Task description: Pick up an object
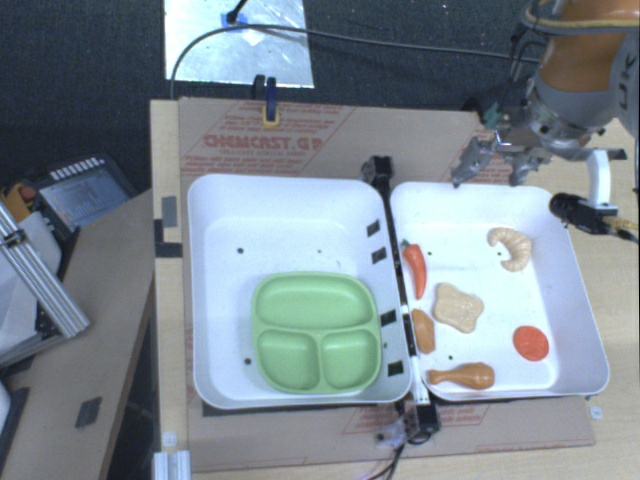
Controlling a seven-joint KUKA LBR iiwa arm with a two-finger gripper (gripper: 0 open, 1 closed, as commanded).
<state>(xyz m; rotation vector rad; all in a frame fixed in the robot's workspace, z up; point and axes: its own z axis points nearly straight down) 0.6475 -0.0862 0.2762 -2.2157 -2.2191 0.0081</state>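
The right bin (570,268) holds several toy foods: a red chili pepper (416,268) by its left wall, a slice of bread (458,308) in the middle, a croissant (513,247) at the upper right, a red tomato slice (531,343), an orange piece (423,330) and a chicken drumstick (462,375) near the front. My gripper (494,163) hangs open above the far rim of the right bin, with nothing between its fingers, well behind the croissant.
The left bin (215,268) carries a green divided plate (316,330) in its front half. A black clamp (379,168) sits between the bins at the back. A grey case (85,193) and metal rail (40,278) lie off the bench at left.
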